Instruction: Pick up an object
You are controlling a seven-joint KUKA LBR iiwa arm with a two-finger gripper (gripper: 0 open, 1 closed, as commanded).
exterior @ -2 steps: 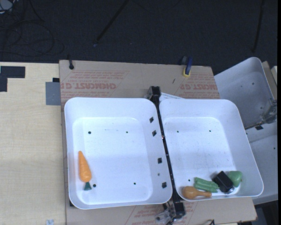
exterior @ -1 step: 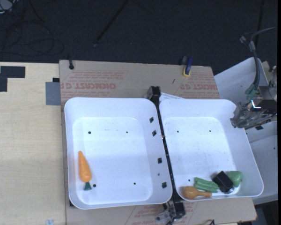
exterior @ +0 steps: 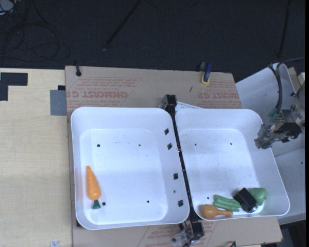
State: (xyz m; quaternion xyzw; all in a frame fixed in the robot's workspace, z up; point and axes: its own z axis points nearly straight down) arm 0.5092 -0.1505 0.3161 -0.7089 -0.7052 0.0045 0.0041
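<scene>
Carrot (exterior: pixel 92 183) in left bin (exterior: pixel 118 118), long axis upright in view, green end nearest; end effector (exterior: pixel 264 138) state unclear.

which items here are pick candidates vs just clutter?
Candidates: carrot in left bin; green pod, black block, green piece, orange gourd in right bin.
Clutter: cardboard, clamp, cables.

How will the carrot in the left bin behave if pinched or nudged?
The carrot looks like a smooth, moulded toy: probably stiff and light. Its rounded, tapered body may roll or pivot when pushed, and could squirt out of a pinch. It lies apart from the walls of the left bin.
</scene>
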